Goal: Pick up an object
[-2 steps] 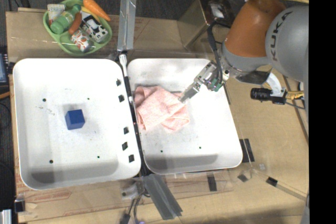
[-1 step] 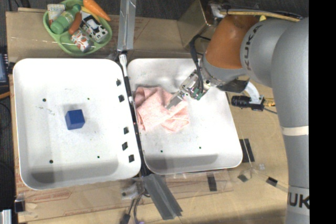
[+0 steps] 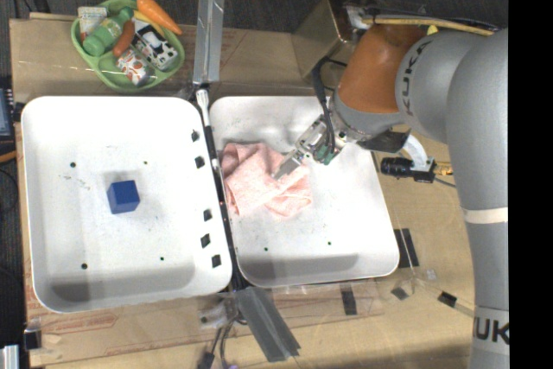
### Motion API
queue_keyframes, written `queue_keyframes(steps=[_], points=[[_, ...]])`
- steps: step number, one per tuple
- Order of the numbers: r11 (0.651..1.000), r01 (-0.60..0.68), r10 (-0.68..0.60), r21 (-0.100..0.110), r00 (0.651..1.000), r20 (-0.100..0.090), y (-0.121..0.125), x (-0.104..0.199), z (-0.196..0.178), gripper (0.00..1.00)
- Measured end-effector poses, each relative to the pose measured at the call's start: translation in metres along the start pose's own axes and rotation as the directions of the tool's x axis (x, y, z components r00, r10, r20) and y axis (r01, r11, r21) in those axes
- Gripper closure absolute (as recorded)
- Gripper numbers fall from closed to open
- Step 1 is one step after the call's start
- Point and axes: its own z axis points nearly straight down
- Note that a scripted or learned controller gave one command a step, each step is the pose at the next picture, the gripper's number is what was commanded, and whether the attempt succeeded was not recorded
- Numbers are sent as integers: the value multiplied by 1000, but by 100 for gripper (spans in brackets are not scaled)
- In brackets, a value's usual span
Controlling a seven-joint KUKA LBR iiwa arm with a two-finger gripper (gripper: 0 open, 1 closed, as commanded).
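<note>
A crumpled pink cloth (image 3: 262, 181) lies in the right bin (image 3: 363, 220), against its left wall. My gripper (image 3: 290, 162) reaches in from the right and is down at the cloth's upper right part, its tip touching or just above the fabric. A blue cube (image 3: 123, 196) sits alone in the left bin (image 3: 60, 255), far from the gripper.
A green bowl (image 3: 102, 73) holding toy food and small packages stands on the bench beyond the left bin. A grey divider bar (image 3: 207, 30) runs between the bins. The arm's orange band (image 3: 380, 65) hangs over the right bin's back right corner.
</note>
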Motion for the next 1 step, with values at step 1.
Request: queue_keyframes(steps=[1], points=[[1000,0,0,0,1000,0,0,0,0,0]])
